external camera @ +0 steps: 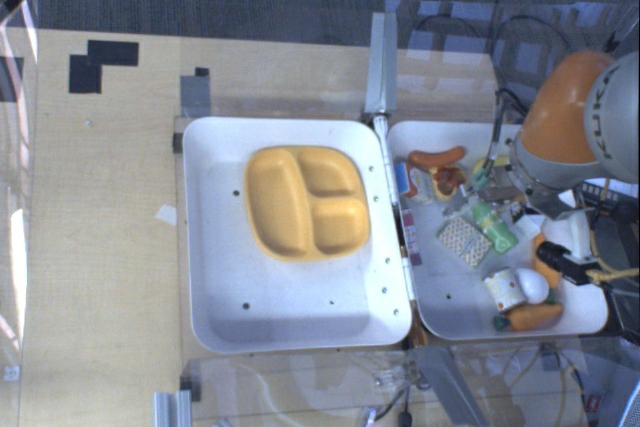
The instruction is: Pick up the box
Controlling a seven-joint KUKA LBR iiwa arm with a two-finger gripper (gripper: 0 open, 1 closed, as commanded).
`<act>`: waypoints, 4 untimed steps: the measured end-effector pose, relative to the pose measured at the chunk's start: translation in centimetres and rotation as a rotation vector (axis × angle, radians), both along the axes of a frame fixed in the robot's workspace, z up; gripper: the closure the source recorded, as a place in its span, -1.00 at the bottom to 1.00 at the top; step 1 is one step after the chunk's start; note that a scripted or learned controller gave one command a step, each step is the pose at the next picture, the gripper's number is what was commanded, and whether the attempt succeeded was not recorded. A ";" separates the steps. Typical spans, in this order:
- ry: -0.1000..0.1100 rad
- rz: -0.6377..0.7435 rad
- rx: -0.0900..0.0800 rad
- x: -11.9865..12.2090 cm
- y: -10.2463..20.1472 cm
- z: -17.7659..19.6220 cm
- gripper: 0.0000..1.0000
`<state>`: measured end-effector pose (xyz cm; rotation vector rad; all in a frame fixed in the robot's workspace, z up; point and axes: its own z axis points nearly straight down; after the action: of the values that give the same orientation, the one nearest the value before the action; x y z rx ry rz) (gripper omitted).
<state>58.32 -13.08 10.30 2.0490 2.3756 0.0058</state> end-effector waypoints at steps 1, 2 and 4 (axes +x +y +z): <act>-0.002 0.049 -0.002 3.2 -1.8 7.8 -1.00; 0.001 0.175 -0.001 0.0 1.9 -0.3 -1.00; -0.008 0.167 -0.003 -1.4 3.8 -1.4 -1.00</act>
<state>56.94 -9.32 8.95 1.8394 2.5321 0.0110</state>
